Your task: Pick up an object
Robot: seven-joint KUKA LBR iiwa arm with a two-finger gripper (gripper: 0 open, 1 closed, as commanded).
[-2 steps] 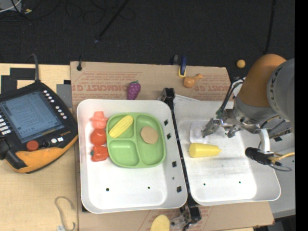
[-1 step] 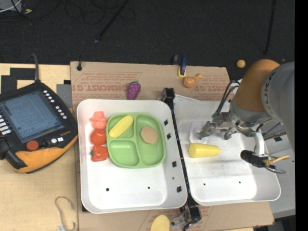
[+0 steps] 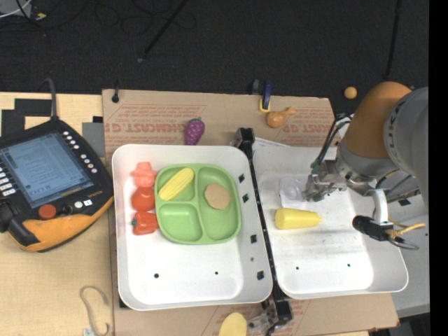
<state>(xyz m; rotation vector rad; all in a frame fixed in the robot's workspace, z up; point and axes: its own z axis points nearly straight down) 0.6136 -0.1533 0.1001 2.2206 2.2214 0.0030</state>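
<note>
Lying just below-left of pincer (image 3: 313, 190), yellow cone (image 3: 297, 219), seemingly apart

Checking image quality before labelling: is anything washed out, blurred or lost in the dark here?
Camera view: the right bin glares near-white, so the pincer blurs into it; the yellow cone stays crisp; the background above the cardboard is almost black.

You see the bench (image 3: 56, 285) carrying a brown cardboard sheet (image 3: 161, 117) with two white bins on it, the left bin (image 3: 182, 285) touching the right bin (image 3: 336, 271), and a teach pendant (image 3: 45, 180) lying at its left.
</note>
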